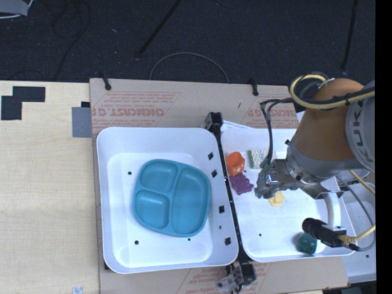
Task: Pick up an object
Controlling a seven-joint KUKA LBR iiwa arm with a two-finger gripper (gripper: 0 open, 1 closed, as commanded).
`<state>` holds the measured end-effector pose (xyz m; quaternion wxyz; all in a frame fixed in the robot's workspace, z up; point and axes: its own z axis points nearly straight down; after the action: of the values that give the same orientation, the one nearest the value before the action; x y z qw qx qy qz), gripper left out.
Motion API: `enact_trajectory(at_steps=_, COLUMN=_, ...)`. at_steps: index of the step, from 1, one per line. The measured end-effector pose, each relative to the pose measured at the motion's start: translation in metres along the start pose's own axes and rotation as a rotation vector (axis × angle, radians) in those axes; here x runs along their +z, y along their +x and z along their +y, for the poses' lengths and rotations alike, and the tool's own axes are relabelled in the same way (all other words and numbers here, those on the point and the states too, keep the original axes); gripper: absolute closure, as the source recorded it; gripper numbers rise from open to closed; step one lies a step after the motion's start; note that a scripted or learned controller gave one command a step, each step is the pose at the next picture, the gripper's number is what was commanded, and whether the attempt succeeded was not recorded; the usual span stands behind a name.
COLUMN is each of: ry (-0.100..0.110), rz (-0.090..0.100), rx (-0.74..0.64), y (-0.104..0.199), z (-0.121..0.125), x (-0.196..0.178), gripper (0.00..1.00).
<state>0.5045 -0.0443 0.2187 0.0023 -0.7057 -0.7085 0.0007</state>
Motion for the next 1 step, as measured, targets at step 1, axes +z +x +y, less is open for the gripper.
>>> enact_trajectory(at_steps=1, ry=-0.001, rz=-0.001, rx=0.0, y=0.0519, z=0.0165, x=0.0093, gripper=1.0)
